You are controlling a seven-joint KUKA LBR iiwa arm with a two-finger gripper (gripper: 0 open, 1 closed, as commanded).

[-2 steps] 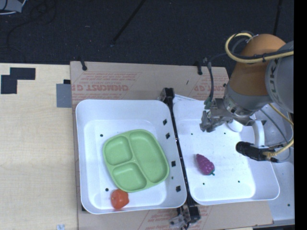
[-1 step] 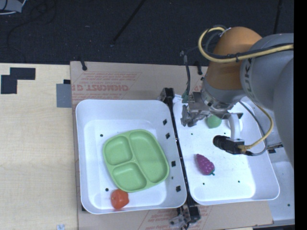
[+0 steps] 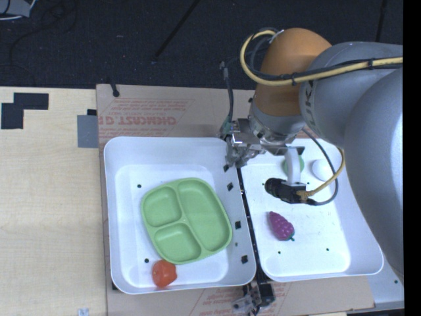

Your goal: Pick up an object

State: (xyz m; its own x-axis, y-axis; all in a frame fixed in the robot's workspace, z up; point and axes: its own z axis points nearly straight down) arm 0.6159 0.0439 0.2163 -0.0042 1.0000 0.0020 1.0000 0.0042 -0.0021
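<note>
- The grey arm [image 3: 358,117] reaches in from the right, and its orange band [image 3: 293,54] sits high over the far edge of the two white bins
- The gripper [image 3: 238,149] hangs at the far end of the seam where the two bins meet, just over their rims; from where I stand I cannot tell whether it is open or closed
- In the left bin [image 3: 123,176] a green plate [image 3: 187,219] with three compartments lies flat, turned at a slant to the walls and covering much of the floor
- An orange-red lump [image 3: 164,273] lies at the near edge of that same bin, just beside the plate's near corner – touching it or not, I cannot say
- In the right bin [image 3: 358,259] a purple bunch of toy grapes [image 3: 280,226] lies around the middle of the floor, well apart from the gripper
- A small white round thing [image 3: 319,169] rests at the far side of the right bin, close under the arm
- Both bins stand on a sheet of brown cardboard [image 3: 164,114] with red print, laid on a pale wooden desk [image 3: 46,209]
- On the desk to the left, a grey patch [image 3: 86,130] sits just beside the cardboard, and a black stepped shape [image 3: 23,108] lies further out
</note>
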